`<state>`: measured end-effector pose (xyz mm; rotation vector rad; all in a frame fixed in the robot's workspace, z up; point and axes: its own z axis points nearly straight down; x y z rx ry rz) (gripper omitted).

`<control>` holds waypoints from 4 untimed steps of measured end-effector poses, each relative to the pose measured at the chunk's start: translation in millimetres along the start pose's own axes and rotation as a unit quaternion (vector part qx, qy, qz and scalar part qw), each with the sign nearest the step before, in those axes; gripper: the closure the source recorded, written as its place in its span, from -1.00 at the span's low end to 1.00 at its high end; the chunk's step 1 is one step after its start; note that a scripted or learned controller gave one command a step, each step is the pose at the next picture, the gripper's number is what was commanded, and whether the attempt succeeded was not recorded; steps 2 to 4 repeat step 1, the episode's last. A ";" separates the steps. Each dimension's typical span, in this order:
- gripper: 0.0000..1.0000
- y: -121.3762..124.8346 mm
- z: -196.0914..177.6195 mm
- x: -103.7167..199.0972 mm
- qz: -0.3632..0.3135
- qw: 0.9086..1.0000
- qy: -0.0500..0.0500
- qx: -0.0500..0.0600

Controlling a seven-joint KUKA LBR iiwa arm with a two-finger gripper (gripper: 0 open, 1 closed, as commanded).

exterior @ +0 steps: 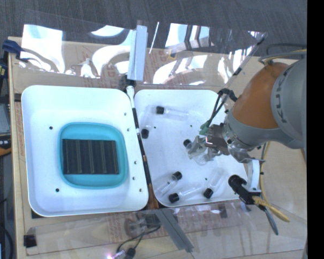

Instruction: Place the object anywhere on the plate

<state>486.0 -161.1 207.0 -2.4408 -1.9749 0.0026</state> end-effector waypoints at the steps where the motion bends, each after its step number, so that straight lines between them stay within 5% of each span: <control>1: -1.00 0.0 0.0 -0.1 0.000 1.000 0.000 0.000; 4: -1.00 0.0 0.0 -0.1 0.000 1.000 0.000 0.000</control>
